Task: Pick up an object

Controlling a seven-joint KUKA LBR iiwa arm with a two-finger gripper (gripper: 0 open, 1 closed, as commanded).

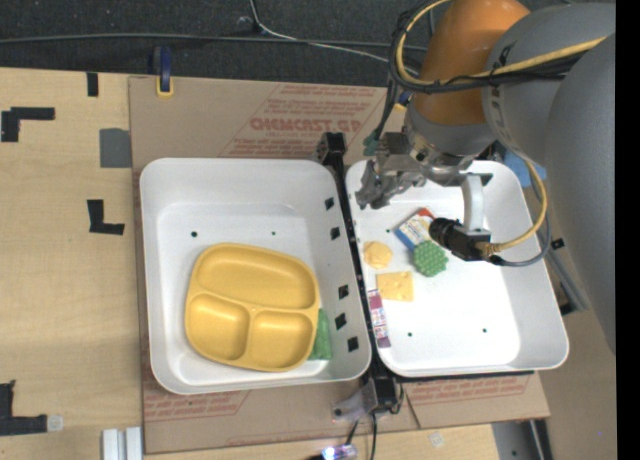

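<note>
**Over the right bin's far corner**

My arm [500,58] reaches in over the right bin [520,333]. The left bin [170,208] holds a yellow divided plate [250,306]. My fingers [380,186] hang at the right bin's far-left corner; whether they are clenched or released I cannot tell. Near them lie a yellow wedge [396,286], green ball [431,259] and round yellow piece [377,254].
</note>
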